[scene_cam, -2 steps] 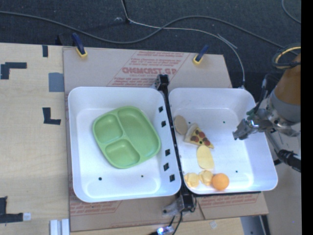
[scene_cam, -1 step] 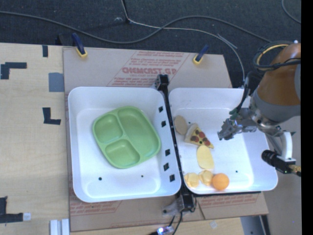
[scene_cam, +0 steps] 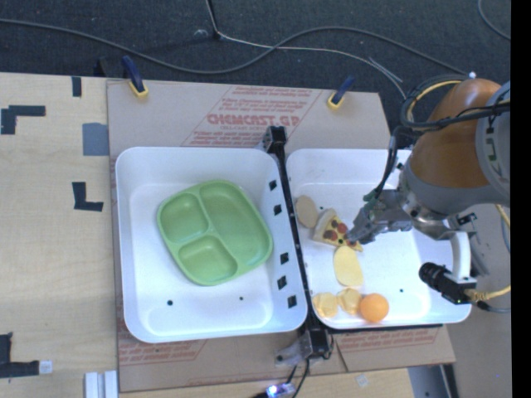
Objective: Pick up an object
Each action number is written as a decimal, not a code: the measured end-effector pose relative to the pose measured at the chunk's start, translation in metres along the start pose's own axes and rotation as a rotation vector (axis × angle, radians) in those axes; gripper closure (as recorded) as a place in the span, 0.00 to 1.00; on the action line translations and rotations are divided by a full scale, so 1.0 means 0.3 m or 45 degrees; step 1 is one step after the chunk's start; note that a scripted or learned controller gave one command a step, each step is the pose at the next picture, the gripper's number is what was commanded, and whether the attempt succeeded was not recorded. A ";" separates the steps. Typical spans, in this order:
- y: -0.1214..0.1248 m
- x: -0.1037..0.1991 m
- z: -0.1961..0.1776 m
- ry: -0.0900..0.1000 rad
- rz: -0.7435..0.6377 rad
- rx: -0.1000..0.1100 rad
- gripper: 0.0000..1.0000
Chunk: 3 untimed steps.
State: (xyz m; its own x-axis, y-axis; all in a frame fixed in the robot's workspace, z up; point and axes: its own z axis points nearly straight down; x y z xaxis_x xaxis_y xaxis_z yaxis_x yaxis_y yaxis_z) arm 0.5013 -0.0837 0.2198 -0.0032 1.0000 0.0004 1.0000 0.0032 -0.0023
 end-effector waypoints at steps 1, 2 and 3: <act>0.007 0.183 -0.031 0.001 -0.004 -0.002 1.00; 0.011 0.386 -0.042 0.000 -0.005 0.000 1.00; -0.005 0.554 -0.063 0.000 -0.005 0.000 1.00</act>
